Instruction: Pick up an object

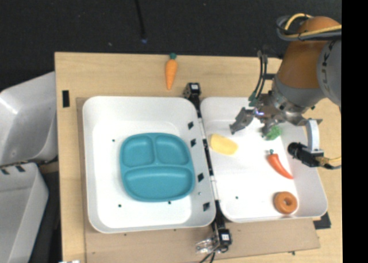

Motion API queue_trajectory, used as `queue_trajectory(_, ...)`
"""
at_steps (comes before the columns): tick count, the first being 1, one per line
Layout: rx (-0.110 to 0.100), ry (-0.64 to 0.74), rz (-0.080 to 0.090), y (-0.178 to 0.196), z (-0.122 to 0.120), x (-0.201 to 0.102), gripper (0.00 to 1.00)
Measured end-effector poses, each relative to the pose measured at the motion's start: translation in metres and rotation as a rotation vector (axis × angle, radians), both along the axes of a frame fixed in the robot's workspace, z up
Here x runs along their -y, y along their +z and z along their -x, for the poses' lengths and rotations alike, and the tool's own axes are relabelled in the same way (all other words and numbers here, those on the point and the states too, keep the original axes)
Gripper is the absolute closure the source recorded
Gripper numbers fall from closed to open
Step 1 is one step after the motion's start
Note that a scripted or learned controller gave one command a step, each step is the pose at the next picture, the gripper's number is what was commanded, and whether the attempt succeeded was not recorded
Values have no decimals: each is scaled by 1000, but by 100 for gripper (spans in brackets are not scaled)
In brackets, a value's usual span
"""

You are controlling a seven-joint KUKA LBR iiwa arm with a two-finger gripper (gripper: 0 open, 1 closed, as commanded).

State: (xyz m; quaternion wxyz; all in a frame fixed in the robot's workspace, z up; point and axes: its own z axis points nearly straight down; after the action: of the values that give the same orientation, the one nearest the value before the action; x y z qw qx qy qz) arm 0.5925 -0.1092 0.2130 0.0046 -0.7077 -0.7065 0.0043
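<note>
Nearest the camera in the right bin (313, 195) is a brown donut (285, 202) in the front corner. Just behind it lies a red chili pepper (279, 164), long axis running diagonally, green stem end toward the back, tip pointing front-right. A yellow lemon-ish thing (223, 145) sits by the left wall, long axis roughly left to right. Over the back part hangs the end effector (257, 119), fingers spread apart with nothing between them, and a small green object (272, 132) right beside it, partly hidden. The left bin (98, 198) holds a teal divided plate (156, 167). Farthest back, an orange carrot (171, 72) lies on the desk (115, 66), leafy end pointing away.
</note>
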Motion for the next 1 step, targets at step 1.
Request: queue_trajectory(1, 14, 3, 2, 7, -3, 0, 0)
